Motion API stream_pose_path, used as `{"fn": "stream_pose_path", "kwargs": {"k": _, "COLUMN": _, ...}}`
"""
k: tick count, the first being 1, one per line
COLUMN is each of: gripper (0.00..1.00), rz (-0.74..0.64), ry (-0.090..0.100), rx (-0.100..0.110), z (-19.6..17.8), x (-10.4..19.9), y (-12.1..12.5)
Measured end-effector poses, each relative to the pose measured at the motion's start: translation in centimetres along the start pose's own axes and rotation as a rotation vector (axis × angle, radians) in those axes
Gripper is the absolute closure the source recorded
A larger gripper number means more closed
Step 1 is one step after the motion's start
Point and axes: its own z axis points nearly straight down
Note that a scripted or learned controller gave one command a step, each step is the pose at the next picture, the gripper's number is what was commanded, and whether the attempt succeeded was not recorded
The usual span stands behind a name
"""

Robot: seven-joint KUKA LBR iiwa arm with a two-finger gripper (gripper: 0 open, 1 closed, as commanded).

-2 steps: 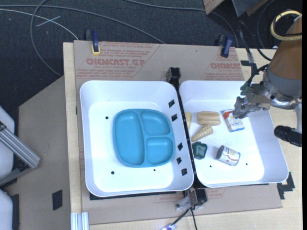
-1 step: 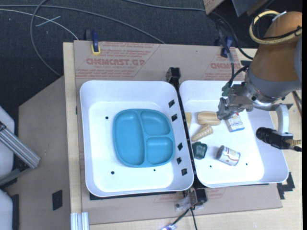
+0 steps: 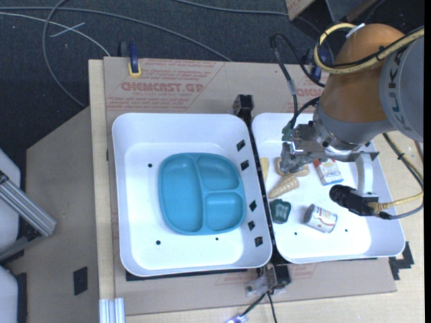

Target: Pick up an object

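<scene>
White plastic for both bins, set side by side on the bench [image 3: 175, 86], meeting along the middle.

Camera view, left bin [image 3: 131, 180]: one blue divided plate [image 3: 202, 192], lying flat and roughly central, well apart from the gripper. Judged a poor candidate: broad and low, with little edge to pinch.

Camera view, right bin [image 3: 350, 242]: several small loose items near the inner wall and the centre.
- Tan cone [image 3: 284, 186], lying on its side at a slant, upper end just under the gripper.
- Dark green piece [image 3: 280, 211], just below the cone and near the dividing wall.
- Silver can [image 3: 320, 218], on its side, right of the green piece and apart from it.
- Small box [image 3: 330, 173], white with blue and red print, just right of the gripper.

Arm [image 3: 363, 79] reaching in from the right, bent steeply down over the right bin. Gripper [image 3: 293, 161] low among the items, directly above the cone's upper end. Cannot tell how wide the gripper stands, being seen from above with the wrist in the way. Nothing visibly held.

Judged target: the tan cone, being nearest and in line below. Judged step: descent or closing for the grasp. Lift not yet made. Risk noted: tapered, slanted shape likely to slip or roll aside under a squeeze, and close neighbours liable to be nudged.
</scene>
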Motion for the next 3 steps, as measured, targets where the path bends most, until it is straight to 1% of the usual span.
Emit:
{"fn": "stream_pose_path", "kwargs": {"k": 1, "gripper": 1.0, "rz": 0.0, "ry": -0.001, "rx": -0.004, "z": -0.6, "x": 5.0, "y": -0.3}}
{"fn": "stream_pose_path", "kwargs": {"k": 2, "gripper": 1.0, "rz": 0.002, "ry": -0.001, "rx": 0.001, "z": 1.2, "x": 9.9, "y": -1.2}}
{"fn": "stream_pose_path", "kwargs": {"k": 3, "gripper": 0.0, "rz": 0.005, "ry": -0.002, "rx": -0.001, "z": 1.1, "x": 9.7, "y": -1.1}}
